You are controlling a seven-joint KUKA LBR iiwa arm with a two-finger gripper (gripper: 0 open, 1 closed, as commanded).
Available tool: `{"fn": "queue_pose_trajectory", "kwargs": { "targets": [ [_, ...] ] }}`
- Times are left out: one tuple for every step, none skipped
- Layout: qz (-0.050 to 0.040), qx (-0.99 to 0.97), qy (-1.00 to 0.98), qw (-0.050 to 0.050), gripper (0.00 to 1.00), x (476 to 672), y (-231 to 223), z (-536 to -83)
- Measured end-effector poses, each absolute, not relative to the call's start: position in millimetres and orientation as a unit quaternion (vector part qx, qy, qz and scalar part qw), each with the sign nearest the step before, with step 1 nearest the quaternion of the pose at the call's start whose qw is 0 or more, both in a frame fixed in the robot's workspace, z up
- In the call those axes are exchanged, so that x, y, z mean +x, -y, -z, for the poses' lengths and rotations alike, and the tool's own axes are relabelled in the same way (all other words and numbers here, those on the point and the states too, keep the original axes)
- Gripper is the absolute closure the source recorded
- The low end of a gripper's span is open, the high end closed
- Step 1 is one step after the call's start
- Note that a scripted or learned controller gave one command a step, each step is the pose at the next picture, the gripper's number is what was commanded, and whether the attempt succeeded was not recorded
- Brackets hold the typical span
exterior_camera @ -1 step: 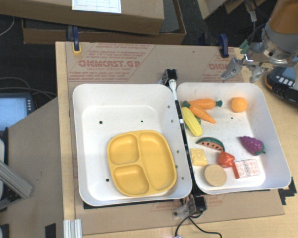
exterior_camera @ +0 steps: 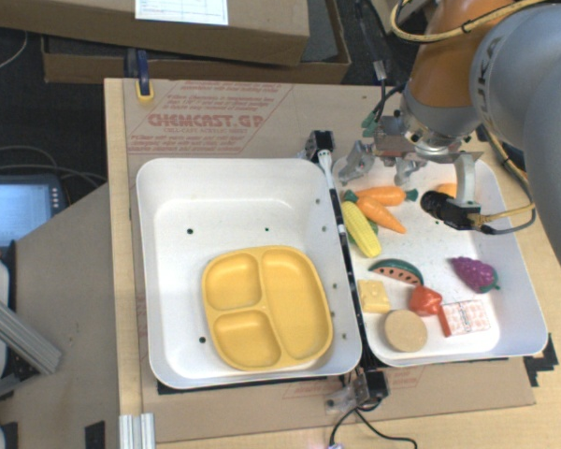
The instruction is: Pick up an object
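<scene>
My gripper (exterior_camera: 379,167) hangs at the far end of the right bin (exterior_camera: 522,318), its two metal fingers spread open with only white bin floor between them. Just in front of it lie two orange carrots (exterior_camera: 384,195) and a yellow corn cob (exterior_camera: 360,229). Further toward the near end are a watermelon slice (exterior_camera: 395,270), a cheese wedge (exterior_camera: 374,296), a red pepper (exterior_camera: 425,299), a round tan cookie (exterior_camera: 405,330), a red-and-white packet (exterior_camera: 466,317) and purple grapes (exterior_camera: 474,272). An orange item (exterior_camera: 446,191) sits partly hidden by a black part of the arm.
The left bin (exterior_camera: 154,251) holds a yellow divided plate (exterior_camera: 265,307). The grey arm with its orange band (exterior_camera: 449,59) fills the upper right above the right bin. A cardboard box (exterior_camera: 168,7) stands behind the bench.
</scene>
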State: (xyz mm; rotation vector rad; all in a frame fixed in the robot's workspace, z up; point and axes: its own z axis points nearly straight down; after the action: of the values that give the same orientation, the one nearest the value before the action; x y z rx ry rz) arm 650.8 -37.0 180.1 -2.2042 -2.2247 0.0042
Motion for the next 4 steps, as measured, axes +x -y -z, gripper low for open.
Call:
{"fn": "queue_pose_trajectory", "kwargs": {
  "targets": [
    [-0.0018,-0.708,0.706,0.002,0.0,619.9,70.9,-184.8],
    [-0.0031,-0.71,0.704,0.003,0.0,579.8,128.7,-78.9],
    [-0.0092,-0.704,0.71,0.008,0.0,662.8,108.1,-83.5],
    [-0.0078,-0.706,0.708,0.009,0.0,661.9,111.0,-82.7]
  ]
}}
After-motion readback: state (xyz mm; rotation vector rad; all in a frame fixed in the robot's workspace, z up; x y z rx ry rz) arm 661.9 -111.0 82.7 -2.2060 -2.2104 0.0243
